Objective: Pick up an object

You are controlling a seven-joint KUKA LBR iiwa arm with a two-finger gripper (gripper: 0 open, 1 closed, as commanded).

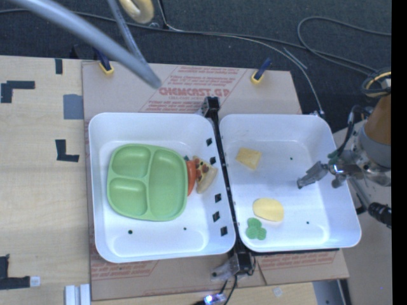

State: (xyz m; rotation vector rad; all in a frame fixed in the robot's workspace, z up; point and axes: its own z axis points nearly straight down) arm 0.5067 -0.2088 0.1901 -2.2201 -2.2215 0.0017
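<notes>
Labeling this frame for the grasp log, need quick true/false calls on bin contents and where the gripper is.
1. The green divided plastic plate lies in the left white bin. True.
2. The right white bin holds four loose items. False: three, a pale yellow wedge, a yellow oval piece and a small green leafy piece.
3. The gripper holds the yellow oval piece. False: it is apart from it.
4. The pizza slice toy touches the plate's right edge. True.

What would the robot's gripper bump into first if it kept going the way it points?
Probably the bare white floor of the right bin. The gripper points left and slightly down, passing between the yellow block and yellow oval; depth is unclear.
</notes>
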